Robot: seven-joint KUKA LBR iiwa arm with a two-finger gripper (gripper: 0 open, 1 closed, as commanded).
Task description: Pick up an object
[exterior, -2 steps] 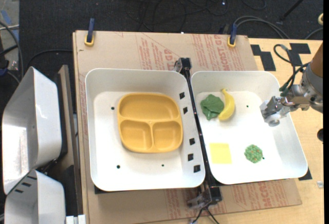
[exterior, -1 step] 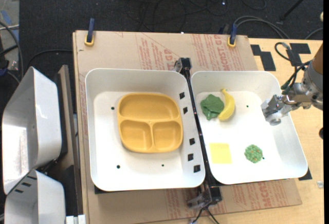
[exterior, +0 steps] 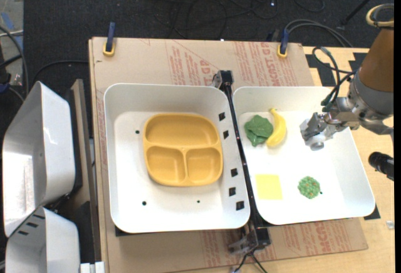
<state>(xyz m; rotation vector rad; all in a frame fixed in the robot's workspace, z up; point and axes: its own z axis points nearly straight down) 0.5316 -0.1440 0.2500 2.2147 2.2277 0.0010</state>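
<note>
The right bin (exterior: pixel 351 159) holds four loose things. A yellow banana (exterior: pixel 278 128) lies toward its eleven o'clock corner, touching a dark green leafy piece (exterior: pixel 257 129) at the banana's nine o'clock. A flat yellow square (exterior: pixel 269 186) sits toward the bin's seven o'clock, and a small round green item (exterior: pixel 309 187) lies at the square's three o'clock, apart from it. The gripper (exterior: pixel 314 132) hangs over the bin at the banana's three o'clock, near it but not touching; how it is set cannot be told from this angle. The left bin (exterior: pixel 122 159) carries a yellow divided tray (exterior: pixel 183 148) with three compartments.
</note>
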